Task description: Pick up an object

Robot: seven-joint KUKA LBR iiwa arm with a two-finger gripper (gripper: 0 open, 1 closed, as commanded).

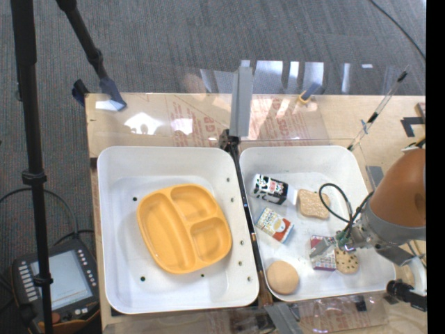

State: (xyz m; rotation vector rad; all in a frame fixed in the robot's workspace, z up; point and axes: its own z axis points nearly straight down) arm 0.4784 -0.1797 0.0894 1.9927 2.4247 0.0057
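Jaws (332, 248), state untellable, over packet (322, 243) and cookie (346, 260) in right bin (344, 160); far left, yellow plate (183, 227) in left bin (111, 186).

Right bin (278, 155) crowded: cartons, cookies, bun. Open floor along far wall. Yellow tray (184, 227) fills left bin (111, 186).

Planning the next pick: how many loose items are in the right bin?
6. Cow-print carton and toast slice at the back, small red-and-white carton mid-left, round bun front-left, red packet and cookie by the gripper, which may hide more.
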